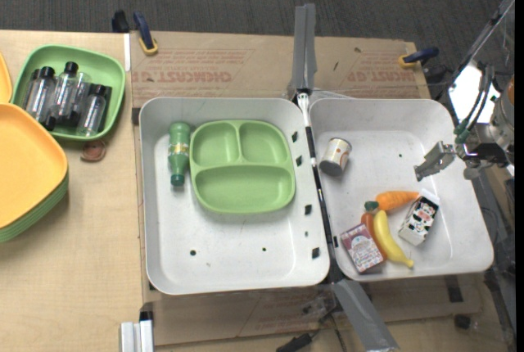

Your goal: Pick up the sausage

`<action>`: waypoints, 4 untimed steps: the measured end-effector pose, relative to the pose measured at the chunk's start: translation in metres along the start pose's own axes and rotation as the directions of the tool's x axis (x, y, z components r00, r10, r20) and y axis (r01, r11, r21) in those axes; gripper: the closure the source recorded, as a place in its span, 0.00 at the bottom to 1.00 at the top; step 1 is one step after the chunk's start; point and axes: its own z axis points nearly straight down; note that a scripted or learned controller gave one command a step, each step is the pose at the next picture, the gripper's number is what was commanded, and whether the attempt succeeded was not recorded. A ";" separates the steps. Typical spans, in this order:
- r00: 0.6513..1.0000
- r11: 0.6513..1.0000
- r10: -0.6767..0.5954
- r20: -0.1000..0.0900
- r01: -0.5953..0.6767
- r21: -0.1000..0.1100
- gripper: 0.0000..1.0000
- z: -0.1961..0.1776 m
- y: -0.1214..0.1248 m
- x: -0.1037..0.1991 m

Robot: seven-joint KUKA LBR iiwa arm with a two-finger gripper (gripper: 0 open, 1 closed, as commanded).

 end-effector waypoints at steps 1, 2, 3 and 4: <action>0.968 0.968 0.251 -0.001 -0.251 -0.012 0.00 0.166 -0.010 0.030; 0.979 0.978 0.206 -0.001 -0.205 -0.031 0.00 0.174 0.037 -0.019; 1.000 0.999 -0.026 0.010 0.026 -0.029 0.00 0.174 0.061 -0.034; 0.999 0.999 -0.033 0.012 0.034 -0.036 0.00 0.173 0.062 -0.014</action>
